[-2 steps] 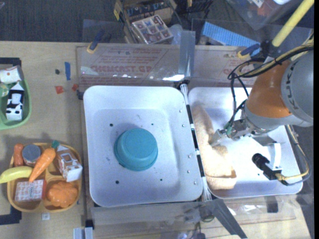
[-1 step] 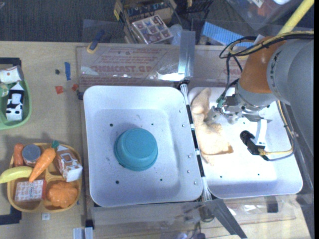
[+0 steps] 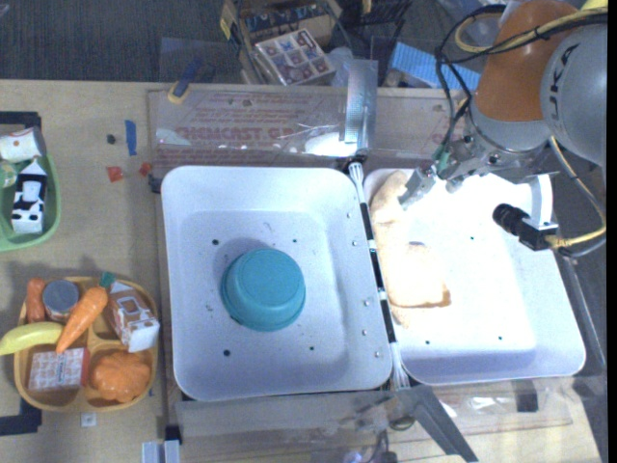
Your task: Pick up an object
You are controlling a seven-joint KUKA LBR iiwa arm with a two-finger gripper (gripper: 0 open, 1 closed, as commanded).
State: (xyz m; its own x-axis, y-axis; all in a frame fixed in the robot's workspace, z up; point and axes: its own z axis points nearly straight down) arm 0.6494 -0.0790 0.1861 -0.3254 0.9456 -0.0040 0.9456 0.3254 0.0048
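A teal bowl [image 3: 264, 288] lies upside down in the middle of the left bin [image 3: 193, 210]. In the right bin [image 3: 501, 307], a tan toast-like slice [image 3: 416, 283] rests against the left wall. A pale rounded bread piece [image 3: 388, 201] sits in that bin's back left corner. My gripper [image 3: 420, 185] hangs over the back left part of the right bin, just right of the pale piece and above it. Strong glare washes out this bin. I see nothing held.
A yellow tray [image 3: 19, 374] of toy food, with a banana, a carrot and boxes, stands left of the bins. A green bowl [image 3: 46, 222] sits at the far left. A clear plastic sheet [image 3: 251, 128] lies behind the bins. A black cable plug [image 3: 516, 225] hangs over the right bin.
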